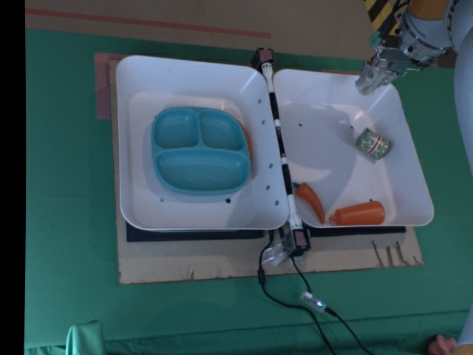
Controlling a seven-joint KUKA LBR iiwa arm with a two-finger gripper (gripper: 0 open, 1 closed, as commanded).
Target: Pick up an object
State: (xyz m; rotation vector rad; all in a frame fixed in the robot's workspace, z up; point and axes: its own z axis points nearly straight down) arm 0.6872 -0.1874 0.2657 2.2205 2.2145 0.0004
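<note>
Tool (372, 80) hangs over the far right corner of the right bin (414, 198); whether it is wide or narrow cannot be told, and nothing is seen in it. Small green can (373, 143) lies in the right bin, nearer than the tool and apart from it. Orange carrot (310, 201) and orange bottle (358, 214) lie along that bin's near edge. Teal divided plate (199, 152) sits in the left bin (140, 87).
</note>
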